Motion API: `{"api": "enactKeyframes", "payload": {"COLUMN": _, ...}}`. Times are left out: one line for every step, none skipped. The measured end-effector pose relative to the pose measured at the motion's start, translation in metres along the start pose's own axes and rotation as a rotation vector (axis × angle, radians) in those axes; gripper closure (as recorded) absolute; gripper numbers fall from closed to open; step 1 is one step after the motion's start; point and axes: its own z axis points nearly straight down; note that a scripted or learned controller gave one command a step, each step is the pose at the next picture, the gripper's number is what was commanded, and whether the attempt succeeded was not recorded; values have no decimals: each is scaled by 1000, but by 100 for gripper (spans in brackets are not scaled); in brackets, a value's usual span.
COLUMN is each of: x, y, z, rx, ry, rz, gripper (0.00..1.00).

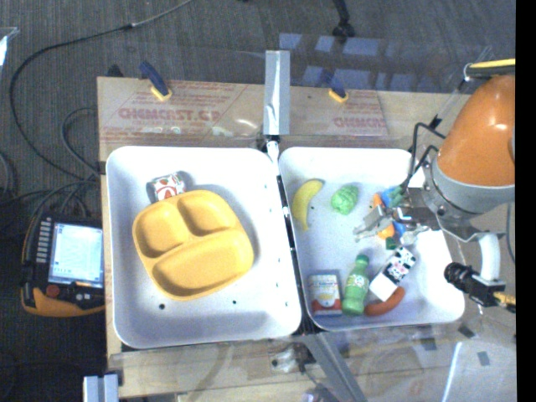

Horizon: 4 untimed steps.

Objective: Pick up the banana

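Two white bins side by side on the bench; banana (305,201) lying in the right bin (435,304), close against its left wall and toward the far end. Long axis running roughly from one o'clock down to seven o'clock, curved, with the thicker upper end near the far left corner. Nothing touching it; green lump (344,198) just beside it at three o'clock, apart from it.

Gripper (378,222) hanging over the same bin, near its right side, below the orange band of the arm (479,141). Fingers thin and metallic, pointing toward nine o'clock, seemingly spread a little with nothing seen between them, though hard to read against the colourful bits beneath. From the gripper, banana lies at about ten o'clock, across the green lump's side of the bin, well apart yet.

Judged from this: approach step, grasp not yet begun. Coming move likely a travel toward nine or ten o'clock, then a turn of the wrist to close across the short width of the fruit, not along its length. Risk of nudging the left wall, given how near the banana sits.

Elsewhere: green bottle (357,283), small carton (325,292) and sausage (383,305) along the near edge; yellow divided tray (194,243) in the left bin (126,308).
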Motion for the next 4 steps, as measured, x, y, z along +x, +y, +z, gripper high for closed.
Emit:
{"api": "enactKeyframes", "payload": {"x": -34, "y": 56, "z": 31, "rx": -1, "ry": -1, "rz": -44, "gripper": 0}}
{"api": "enactKeyframes", "payload": {"x": -2, "y": 125, "z": 140, "rx": -3, "ry": -1, "rz": -315, "gripper": 0}}
{"api": "enactKeyframes", "payload": {"x": -12, "y": 172, "z": 145, "rx": -7, "ry": -3, "rz": -305, "gripper": 0}}
{"api": "enactKeyframes", "payload": {"x": -2, "y": 173, "z": 145, "rx": -1, "ry": -11, "rz": -287, "gripper": 0}}
